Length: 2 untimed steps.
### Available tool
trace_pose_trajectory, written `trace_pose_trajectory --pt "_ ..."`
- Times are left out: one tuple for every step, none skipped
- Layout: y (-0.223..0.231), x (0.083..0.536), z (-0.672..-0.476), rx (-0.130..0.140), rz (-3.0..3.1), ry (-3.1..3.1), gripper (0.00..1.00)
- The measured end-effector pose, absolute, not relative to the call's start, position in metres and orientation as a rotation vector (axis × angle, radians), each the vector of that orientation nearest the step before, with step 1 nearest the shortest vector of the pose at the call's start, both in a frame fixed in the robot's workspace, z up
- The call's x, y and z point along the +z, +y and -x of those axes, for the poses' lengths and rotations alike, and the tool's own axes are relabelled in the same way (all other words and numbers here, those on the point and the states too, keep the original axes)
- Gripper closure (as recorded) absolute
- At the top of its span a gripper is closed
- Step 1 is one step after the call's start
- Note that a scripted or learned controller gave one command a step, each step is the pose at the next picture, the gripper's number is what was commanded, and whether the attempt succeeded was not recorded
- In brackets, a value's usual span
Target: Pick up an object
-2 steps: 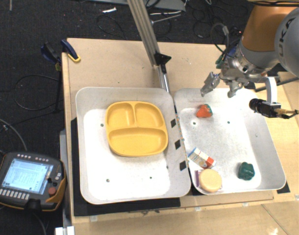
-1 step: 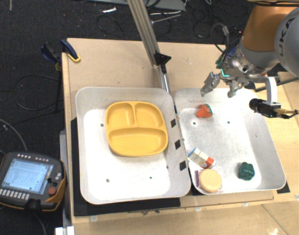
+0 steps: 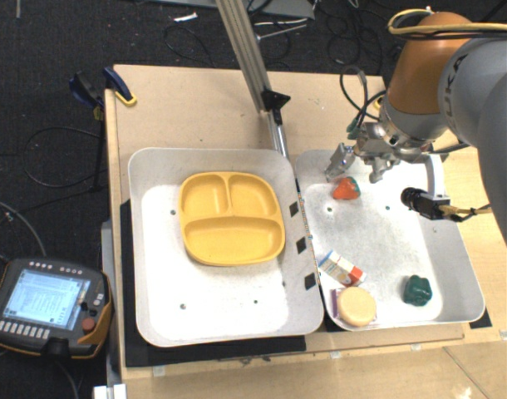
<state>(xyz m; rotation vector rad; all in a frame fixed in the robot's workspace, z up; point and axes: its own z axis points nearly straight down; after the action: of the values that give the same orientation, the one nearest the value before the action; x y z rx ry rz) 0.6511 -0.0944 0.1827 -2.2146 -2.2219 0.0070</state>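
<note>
Two bins: shallow white trays side by side on the bench (image 3: 195, 98), the left bin (image 3: 154, 306) and the right bin (image 3: 453, 256) meeting edge to edge near the middle.
Nearest, off the bench: a handheld control pendant (image 3: 46, 306) with a lit screen lies at the lower left on the dark floor.
Right bin, near edge: a round pale yellow disc (image 3: 356, 306) sits in the near left corner, with a small white and orange carton (image 3: 342, 268) just behind it, touching or nearly so; a dark green lump (image 3: 417, 290) rests well to their right.
Left bin: a yellow divided plate (image 3: 232, 219) lies flat in its middle, three compartments facing up.
Right bin, far end: a small red-orange object (image 3: 347, 189) lies near the far left corner.
Claw (image 3: 358, 166): it hangs over the far end of the right bin, fingers spread apart with nothing between them; the red-orange object sits just below and between the fingertips, slightly nearer the camera.
Arm (image 3: 436, 73): grey with an orange band, reaching in from the right.
Farthest: a slanted metal pole (image 3: 245, 48) and loose cables (image 3: 303, 7) beyond the bench.
</note>
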Motion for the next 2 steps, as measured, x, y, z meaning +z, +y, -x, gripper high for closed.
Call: trace_pose_trajectory --pt "-0.094 0.129 -0.660 0.006 2.215 -2.223 0.00" --pt "-0.093 0.093 -0.660 0.005 2.217 -2.222 0.00"
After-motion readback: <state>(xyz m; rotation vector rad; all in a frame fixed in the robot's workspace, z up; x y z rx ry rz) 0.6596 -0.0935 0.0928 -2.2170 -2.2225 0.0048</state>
